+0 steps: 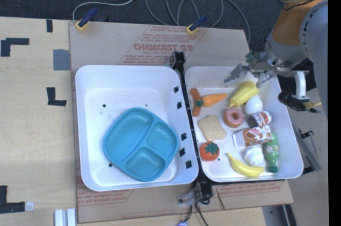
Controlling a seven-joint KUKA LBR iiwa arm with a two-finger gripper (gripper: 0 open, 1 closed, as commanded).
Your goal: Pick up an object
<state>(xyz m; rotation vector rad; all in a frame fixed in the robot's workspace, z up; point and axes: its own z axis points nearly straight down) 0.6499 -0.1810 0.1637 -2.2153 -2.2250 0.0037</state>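
My gripper (248,79) hangs over the far part of the right bin (296,151), with its fingers (233,78) spread open and nothing held between them. Just in front of it lies a yellow toy vegetable (244,93). Around that sit an orange carrot (211,98), a pink donut (233,117), a white egg (253,106), a bread slice (211,127), a tomato (209,151), a banana (244,165), a small carton (254,136) and a green bottle (272,154).
The left bin (90,91) holds a blue divided plate (141,143). Black clips line the divider (184,107) between the bins. Cables loop on the dark floor behind the bench. The grey arm with its orange band (298,11) enters at the upper right.
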